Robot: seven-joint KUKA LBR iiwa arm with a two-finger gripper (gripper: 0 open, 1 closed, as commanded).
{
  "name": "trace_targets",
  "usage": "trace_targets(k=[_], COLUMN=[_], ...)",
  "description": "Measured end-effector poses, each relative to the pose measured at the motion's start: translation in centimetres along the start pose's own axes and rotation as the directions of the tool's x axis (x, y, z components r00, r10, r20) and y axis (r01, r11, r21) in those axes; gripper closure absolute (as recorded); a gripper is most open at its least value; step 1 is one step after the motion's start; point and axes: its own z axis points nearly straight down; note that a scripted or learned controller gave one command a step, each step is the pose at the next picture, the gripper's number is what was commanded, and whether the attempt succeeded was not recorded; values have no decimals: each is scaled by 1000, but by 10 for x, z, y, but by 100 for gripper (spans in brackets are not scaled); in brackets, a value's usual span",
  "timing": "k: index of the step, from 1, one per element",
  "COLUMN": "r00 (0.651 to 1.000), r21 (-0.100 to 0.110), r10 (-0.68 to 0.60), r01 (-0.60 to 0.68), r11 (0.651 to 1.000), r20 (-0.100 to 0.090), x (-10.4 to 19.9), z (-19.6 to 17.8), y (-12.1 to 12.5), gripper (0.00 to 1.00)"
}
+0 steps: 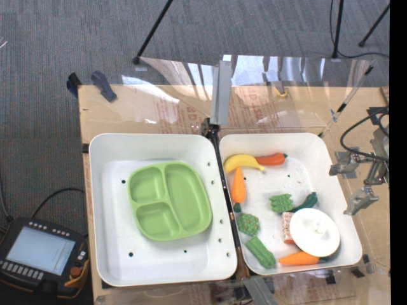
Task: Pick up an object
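pendant point(39, 254): bottom left on floor, beside the bench, grey screen, cable looping off.
left bin point(102, 154): white, shallow, holds one item.
green plate point(169, 200): three compartments, lying flat mid-bin, slightly skewed.
right bin point(318, 143): white, shallow, cluttered with toy food.
carrot, near point(298, 258): orange, at near edge, tucked just under the white disc.
green pod point(261, 251): long green piece near front-left corner, angled.
white disc point(314, 231): round, front-right, lying over other items, something reddish peeking out at its left edge.
broccoli piece point(248, 223): knobbly green, left side, just behind the pod.
leafy green piece point(281, 203): mid-bin, touching a dark green vegetable point(308, 201) to its right.
carrot, upright-ish point(238, 185): orange, along left wall, pointing far to near.
banana point(243, 162): yellow, far-left, touching the tip of the orange-red pepper point(271, 159) beside it.
gripper point(360, 186): off the right bin's right rim, above the bench edge, not over any toy; metal parts visible, nothing seen between them.
jaw state: cannot tell, too small and cluttered.
clear panel point(267, 100): behind both bins, grey post point(220, 94) at the centre.
tripod legs point(156, 24): far, on carpet.
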Motion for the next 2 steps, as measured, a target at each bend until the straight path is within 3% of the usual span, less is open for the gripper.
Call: trace_targets(k=[1,2], r00=[999,988], r21=[-4,5], r10=[-31,-156], r01=[31,156], r11=[1000,988], r20=[-10,15], x=[9,-43], z=[157,186], y=[-5,94], gripper=[0,0])
